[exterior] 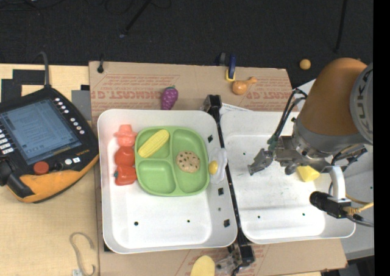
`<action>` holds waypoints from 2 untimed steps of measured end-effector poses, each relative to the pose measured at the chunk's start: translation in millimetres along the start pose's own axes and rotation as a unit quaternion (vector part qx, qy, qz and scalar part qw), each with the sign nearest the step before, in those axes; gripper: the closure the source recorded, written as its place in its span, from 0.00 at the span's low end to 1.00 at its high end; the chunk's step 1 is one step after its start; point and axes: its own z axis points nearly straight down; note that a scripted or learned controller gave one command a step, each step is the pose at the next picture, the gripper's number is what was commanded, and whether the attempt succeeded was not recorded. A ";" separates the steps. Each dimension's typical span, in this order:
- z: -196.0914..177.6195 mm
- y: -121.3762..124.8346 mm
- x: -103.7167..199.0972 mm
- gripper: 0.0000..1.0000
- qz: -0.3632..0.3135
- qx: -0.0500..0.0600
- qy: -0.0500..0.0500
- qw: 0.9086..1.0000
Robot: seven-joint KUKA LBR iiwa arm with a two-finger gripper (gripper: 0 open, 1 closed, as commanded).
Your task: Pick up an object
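The arm's hand hangs low over the right bin; from this angle it cannot be told whether it is spread or closed, and nothing is seen gripped in it. A yellow object lies in the same bin just to the right of the hand, partly hidden under the wrist. Left of the hand, across the divider, the left bin holds a green sectioned plate carrying a corn cob and a cookie; a small yellow piece sits at the plate's near edge, closest to the hand. Farther left, red and pink toy pieces rest against the plate. Beyond the bins, on the cardboard, lie a purple grape bunch and an orange pear-shaped toy. A teach pendant rests on the bench far left.
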 end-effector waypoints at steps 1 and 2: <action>-7.3 2.9 -0.3 0.00 -0.001 -0.007 -0.001 1.000; 37.1 -1.9 2.0 0.00 -0.001 -0.005 0.000 1.000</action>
